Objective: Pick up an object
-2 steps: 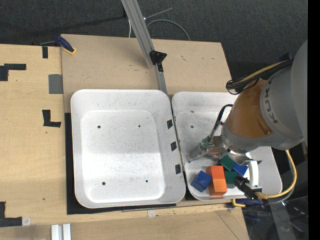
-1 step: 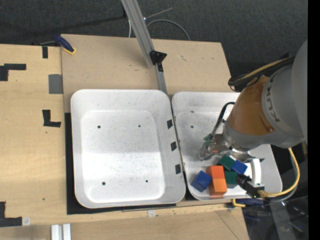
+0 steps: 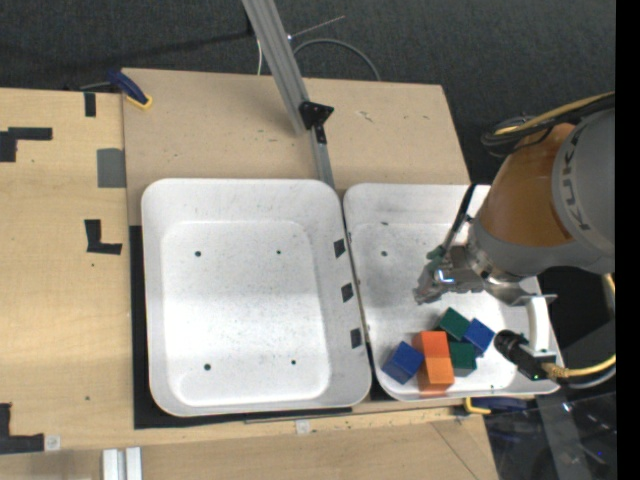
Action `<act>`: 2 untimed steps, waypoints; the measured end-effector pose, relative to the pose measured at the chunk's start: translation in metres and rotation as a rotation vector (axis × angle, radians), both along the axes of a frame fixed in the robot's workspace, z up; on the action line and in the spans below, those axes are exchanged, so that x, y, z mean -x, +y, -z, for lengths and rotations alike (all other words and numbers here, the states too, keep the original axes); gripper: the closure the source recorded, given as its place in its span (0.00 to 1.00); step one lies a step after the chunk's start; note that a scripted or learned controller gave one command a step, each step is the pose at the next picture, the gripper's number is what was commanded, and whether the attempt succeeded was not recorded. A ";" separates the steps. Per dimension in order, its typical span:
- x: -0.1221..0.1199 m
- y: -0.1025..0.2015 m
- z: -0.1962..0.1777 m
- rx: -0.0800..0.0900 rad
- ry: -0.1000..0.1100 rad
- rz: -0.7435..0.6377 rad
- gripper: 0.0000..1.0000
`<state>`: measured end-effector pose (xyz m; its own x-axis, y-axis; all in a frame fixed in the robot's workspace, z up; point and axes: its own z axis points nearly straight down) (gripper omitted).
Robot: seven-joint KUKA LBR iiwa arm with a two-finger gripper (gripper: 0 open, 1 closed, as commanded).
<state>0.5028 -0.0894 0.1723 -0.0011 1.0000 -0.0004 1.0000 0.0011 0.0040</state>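
The arm (image 3: 545,203) comes in from the right, over the right bin (image 3: 395,218), and its grey body with the orange band hides much of that bin's far right side and corner. The gripper (image 3: 438,280) hangs low over the middle of the right bin, a small tangle of grey metal seen from above. Its fingers are too small and blurred to separate, so I cannot tell whether the jaws stand wide or narrow, and nothing can be made out between them.

The blocks lie huddled in the near right corner of the right bin, just below the gripper and apart from it. An orange block (image 3: 436,357) sits in the middle of the huddle, a blue block (image 3: 403,361) beside it on the left, and a green block (image 3: 456,325) behind it. Another blue block (image 3: 479,335) touches the green one on the right. Where one block ends and the next begins is hard to judge.

The left bin (image 3: 160,268) lies beside the right one.
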 end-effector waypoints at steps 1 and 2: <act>0.002 -0.006 -0.044 0.000 0.001 0.000 1.00; 0.001 -0.005 -0.079 0.000 0.001 0.000 1.00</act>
